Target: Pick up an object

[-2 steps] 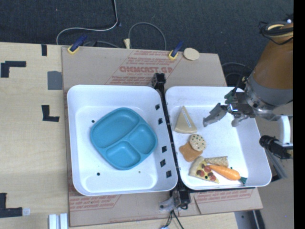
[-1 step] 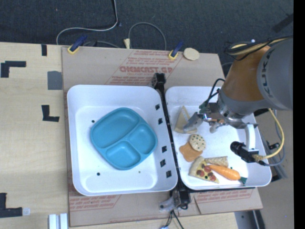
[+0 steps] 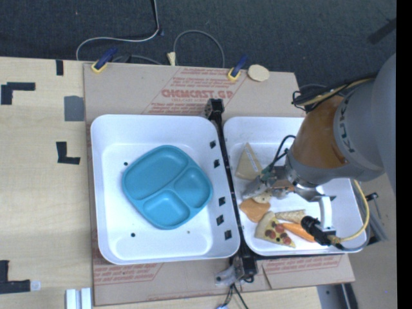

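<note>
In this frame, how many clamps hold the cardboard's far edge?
2. A yellow clamp sits at the cardboard's far left corner; a blue clamp sits further right along that edge. The arm may hide others.

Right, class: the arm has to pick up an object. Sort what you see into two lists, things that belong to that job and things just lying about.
Belonging to the job:
- gripper, low in the right bin
- pizza slice
- carrot
- tan wedge
- orange slice

Just lying about:
- blue divided plate in the left bin
- round tan disc
- clamps
- cables
</note>
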Motion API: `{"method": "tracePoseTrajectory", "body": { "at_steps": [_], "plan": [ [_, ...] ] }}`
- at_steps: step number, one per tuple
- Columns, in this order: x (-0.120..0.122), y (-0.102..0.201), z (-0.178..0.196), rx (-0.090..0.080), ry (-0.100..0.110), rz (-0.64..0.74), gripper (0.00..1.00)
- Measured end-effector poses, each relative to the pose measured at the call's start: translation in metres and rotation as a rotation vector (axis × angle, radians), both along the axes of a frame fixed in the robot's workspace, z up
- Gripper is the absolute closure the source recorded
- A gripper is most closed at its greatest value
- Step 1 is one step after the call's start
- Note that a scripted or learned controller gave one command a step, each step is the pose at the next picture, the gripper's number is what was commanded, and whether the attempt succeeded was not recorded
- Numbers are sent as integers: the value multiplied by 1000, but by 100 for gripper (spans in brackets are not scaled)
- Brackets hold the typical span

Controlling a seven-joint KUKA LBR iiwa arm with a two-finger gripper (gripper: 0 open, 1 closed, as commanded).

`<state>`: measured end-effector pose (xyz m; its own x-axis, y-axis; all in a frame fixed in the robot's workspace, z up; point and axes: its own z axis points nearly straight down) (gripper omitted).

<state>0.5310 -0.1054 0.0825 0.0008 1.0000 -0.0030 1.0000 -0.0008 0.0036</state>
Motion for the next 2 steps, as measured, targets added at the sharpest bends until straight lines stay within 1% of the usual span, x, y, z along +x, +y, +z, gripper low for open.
{"method": "tracePoseTrajectory", "body": {
  "at_steps": [1, 2],
  "plan": [
    [73, -23, 193, -3, -16, 3, 0],
    [67, -1, 58, 5, 18, 2, 0]
  ]
}}
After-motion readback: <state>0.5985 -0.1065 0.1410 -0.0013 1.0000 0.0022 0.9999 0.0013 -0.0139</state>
